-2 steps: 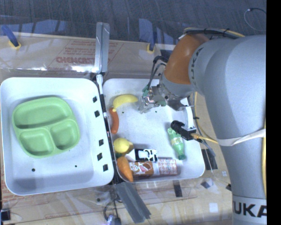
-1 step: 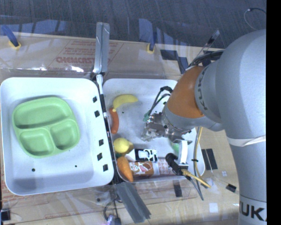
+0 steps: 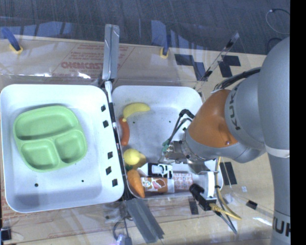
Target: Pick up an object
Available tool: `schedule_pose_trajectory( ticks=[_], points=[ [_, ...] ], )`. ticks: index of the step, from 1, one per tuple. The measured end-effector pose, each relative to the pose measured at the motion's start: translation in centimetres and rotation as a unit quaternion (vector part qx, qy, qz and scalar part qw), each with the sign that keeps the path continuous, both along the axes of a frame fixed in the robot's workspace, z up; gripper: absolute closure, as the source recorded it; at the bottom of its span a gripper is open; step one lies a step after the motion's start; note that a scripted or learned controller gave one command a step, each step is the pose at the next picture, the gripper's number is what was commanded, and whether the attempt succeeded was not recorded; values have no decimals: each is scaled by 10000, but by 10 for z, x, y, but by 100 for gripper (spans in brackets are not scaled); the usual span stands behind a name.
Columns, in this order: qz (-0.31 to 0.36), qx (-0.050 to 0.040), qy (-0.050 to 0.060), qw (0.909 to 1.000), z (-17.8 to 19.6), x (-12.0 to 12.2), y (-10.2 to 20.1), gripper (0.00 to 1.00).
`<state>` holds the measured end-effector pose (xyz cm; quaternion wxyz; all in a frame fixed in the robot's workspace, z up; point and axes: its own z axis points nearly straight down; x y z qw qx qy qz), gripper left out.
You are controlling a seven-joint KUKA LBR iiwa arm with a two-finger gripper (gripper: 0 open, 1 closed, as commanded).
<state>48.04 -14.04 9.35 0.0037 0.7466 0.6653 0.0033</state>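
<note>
While the arm reaches low into the right bin [image 3: 158,93], its claw [image 3: 166,168] sits over a bottle [image 3: 160,184]; I cannot tell its opening. A lemon [image 3: 133,157] and carrot [image 3: 135,184] lie just beside. Nothing looks lifted yet.

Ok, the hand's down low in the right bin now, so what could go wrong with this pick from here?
1. The hand sits among a tight cluster: the bottle, lemon and carrot lie close together, so it may nudge a neighbour instead of gripping one thing.
2. The bottle lies on its side against the right bin's near wall and could roll or slip.
3. The arm's own bulk hides the fingers, so a miss may be hard to spot.
</note>
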Motion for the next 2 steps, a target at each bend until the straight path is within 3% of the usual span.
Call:
schedule_pose_trajectory(
  ticks=[1, 2],
  points=[
    [-15, -12, 10, 10000, 0, -1, -2, 0],
    [531, -34, -16, 9986, 7, 0, 21, 0]
  ],
)
